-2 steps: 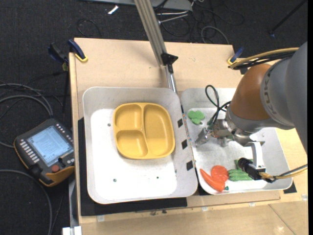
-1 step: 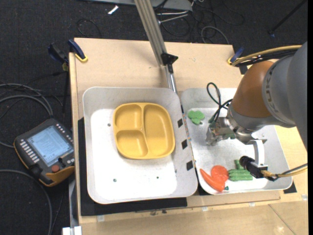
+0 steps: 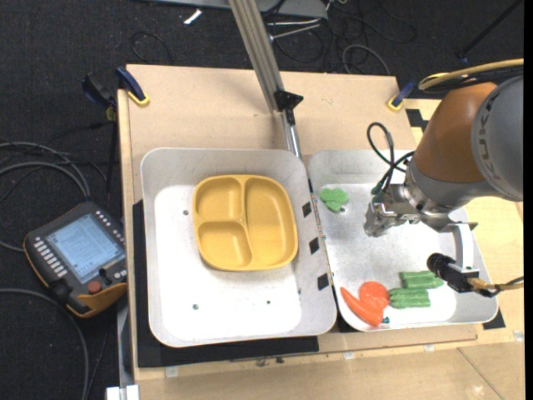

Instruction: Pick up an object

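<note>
Green toy (image 3: 334, 198): right bin (image 3: 350, 167), near jaws.
Arm (image 3: 466, 144): over right bin; jaws' state unclear.
Left bin (image 3: 166, 223): yellow tray (image 3: 246, 222).

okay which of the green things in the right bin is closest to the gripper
The small light green piece at the bin's upper left, just left of the gripper. The two darker green pods lie lower, by the orange-red item.

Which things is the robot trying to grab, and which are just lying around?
For the job: hand; small green toy; green pods; orange-red toy vegetable; right bin.

Just lying about: yellow divided plate; left bin; handheld control pad.
</note>
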`<state>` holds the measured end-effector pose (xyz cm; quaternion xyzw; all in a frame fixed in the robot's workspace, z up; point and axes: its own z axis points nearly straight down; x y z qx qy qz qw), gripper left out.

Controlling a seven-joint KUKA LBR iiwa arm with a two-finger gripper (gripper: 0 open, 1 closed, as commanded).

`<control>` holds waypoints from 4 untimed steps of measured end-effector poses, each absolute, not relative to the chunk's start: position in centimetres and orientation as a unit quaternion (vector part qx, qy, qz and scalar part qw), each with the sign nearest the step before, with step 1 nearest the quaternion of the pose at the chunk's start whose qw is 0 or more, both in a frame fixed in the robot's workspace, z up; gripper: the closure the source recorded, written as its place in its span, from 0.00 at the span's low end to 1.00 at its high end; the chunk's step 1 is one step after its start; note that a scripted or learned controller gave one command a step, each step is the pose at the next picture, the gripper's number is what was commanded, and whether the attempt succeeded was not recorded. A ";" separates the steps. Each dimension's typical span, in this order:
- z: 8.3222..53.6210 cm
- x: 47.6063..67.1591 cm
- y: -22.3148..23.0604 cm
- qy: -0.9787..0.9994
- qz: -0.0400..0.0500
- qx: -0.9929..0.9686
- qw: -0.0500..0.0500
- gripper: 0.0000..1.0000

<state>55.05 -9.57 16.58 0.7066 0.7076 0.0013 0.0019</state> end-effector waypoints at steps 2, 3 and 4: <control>23.1 55.5 -9.2 0.708 0.001 0.706 0.002 1.00; 22.3 57.7 -4.3 0.710 0.001 0.704 0.000 1.00; 23.6 60.7 0.6 0.710 0.002 0.704 0.000 1.00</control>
